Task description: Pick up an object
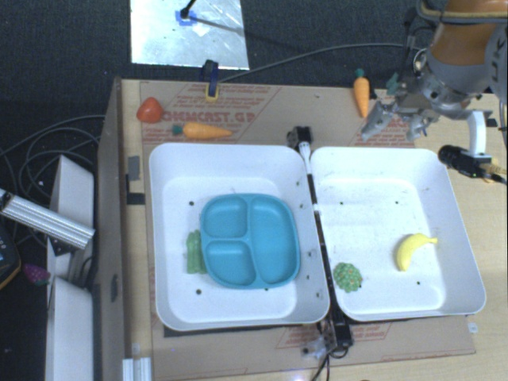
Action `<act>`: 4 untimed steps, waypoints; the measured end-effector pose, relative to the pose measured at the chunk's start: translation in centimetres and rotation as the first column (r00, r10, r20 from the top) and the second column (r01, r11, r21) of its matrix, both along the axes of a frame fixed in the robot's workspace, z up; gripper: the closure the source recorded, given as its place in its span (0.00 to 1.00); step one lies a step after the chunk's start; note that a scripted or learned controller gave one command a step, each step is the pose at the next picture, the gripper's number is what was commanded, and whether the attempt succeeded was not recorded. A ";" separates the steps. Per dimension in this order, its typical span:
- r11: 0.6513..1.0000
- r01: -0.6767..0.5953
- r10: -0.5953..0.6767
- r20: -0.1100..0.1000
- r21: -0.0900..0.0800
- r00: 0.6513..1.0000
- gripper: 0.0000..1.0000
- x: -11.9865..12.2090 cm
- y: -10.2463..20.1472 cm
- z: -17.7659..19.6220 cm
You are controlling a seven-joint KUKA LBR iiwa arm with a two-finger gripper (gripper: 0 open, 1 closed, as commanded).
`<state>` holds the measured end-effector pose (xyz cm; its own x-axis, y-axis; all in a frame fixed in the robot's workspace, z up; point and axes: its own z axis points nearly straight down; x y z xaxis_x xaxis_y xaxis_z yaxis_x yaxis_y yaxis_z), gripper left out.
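My gripper hangs above the far edge of the right bin, its two fingers spread open with nothing between them. A yellow banana lies at the right of that bin, well in front of the gripper. A green round leafy piece rests near the bin's front left corner. In the left bin sits a blue divided plate with a green vegetable piece at its left side.
On the cardboard behind the bins lie an orange carrot, a second carrot and a red tomato. A black clamp sits where the bins meet. Cables and metal rails lie to the left of the bench.
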<state>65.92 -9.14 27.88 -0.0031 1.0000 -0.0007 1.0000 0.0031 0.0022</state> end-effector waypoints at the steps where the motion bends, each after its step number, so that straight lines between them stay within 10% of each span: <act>1: 1.000 0.003 -0.003 -0.005 0.001 1.000 0.00 -5.9 -2.9 -12.9; 2: 1.000 0.004 -0.004 -0.002 -0.002 1.000 0.00 -9.3 -11.7 -15.1; 4: 1.000 0.001 -0.001 0.025 -0.011 1.000 0.00 -14.0 -8.6 -18.6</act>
<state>51.92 -17.76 9.23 -0.0020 0.9999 -0.0117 0.9996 0.0023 0.0272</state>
